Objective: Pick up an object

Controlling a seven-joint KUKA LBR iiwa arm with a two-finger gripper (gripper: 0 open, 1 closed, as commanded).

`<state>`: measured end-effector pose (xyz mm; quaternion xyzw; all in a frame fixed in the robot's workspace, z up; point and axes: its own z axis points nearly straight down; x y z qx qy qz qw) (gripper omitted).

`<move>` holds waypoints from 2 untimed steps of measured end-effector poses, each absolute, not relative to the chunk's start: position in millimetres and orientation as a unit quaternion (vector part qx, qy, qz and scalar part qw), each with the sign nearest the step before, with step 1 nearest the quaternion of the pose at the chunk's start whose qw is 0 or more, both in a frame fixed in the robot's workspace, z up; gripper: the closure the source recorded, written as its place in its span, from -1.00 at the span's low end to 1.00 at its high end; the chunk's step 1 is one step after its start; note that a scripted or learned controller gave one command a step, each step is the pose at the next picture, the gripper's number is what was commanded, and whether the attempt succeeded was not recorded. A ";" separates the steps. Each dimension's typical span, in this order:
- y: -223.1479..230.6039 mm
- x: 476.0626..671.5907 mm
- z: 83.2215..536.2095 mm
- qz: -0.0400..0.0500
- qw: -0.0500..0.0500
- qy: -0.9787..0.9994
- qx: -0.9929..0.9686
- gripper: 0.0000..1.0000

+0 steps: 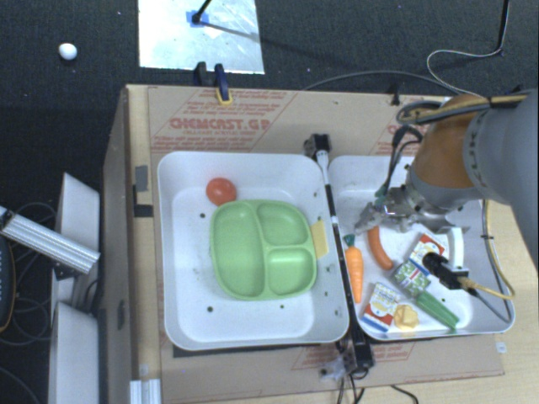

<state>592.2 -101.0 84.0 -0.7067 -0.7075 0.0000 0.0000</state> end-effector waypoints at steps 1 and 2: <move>-101.0 593.4 95.2 -0.001 -0.001 -0.708 -0.706 1.00; -11.6 589.3 194.7 -0.002 -0.001 -0.709 -0.706 1.00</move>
